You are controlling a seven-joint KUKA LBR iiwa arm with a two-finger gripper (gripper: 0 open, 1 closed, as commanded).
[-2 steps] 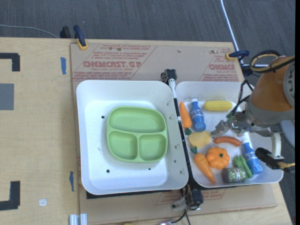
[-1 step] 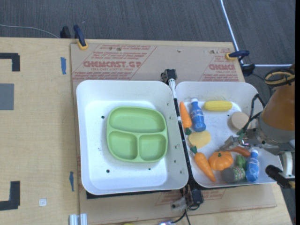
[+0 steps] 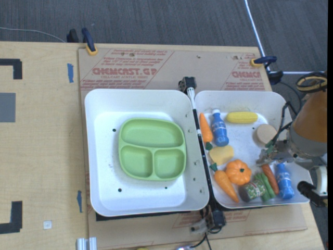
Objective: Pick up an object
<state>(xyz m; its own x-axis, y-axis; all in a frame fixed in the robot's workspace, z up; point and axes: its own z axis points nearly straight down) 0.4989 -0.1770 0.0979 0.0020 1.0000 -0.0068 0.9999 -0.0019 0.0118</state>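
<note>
Glossy white plastic bins (image 3: 99, 155), matt green plastic tray (image 3: 152, 149); smooth plastic toy pumpkin (image 3: 239, 172), printed cardboard sheet (image 3: 130, 66)

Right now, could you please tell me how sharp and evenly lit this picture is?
In the camera view, light is soft and even, with faint shadows inside the left bin; the green tray and toy pumpkin look fairly sharp; the gripper is small and indistinct; the arm's orange band looks blurred.
</note>
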